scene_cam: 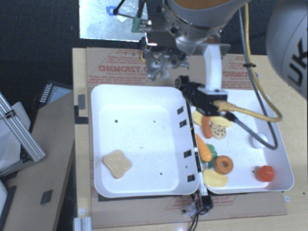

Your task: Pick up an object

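The gripper (160, 70) is hovering just beyond the far rim of the left bin (139, 129), near that bin's 1 o'clock corner. It is blurring into the metalwork, so I cannot tell how wide it is standing. The beige bread slice (117, 163) is lying alone toward 7 o'clock, well apart. The carrot (206, 150), its long axis running 11 to 5, is lying toward 5 o'clock in the right bin (279, 162), crowded by other toys and likely the harder pick.

Robot lab: two white bins (139, 129) on cardboard-topped bench (120, 67), aluminium framing (20, 134) beside.
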Controlling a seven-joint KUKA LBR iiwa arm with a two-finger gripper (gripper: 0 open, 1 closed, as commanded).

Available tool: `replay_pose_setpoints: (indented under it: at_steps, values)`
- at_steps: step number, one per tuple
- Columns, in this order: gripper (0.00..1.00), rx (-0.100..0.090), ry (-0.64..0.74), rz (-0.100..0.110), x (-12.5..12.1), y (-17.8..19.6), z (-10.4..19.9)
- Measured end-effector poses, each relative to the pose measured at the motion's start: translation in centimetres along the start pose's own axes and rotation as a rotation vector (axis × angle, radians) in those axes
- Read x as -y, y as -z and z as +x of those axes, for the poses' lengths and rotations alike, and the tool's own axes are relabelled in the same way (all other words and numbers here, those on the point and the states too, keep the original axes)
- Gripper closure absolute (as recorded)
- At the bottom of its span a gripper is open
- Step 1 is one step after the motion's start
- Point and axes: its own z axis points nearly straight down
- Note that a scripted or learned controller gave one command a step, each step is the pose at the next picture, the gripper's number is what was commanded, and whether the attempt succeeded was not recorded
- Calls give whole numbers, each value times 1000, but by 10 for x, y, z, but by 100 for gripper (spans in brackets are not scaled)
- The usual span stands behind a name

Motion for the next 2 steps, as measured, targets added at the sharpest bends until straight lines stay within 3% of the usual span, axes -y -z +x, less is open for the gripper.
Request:
replay_pose_setpoints:
  at_steps: [1, 2]
  values:
    - [100, 4, -13, -4, -66, -1, -46]
    - [100, 8, -4, 13, -48, -221, -2]
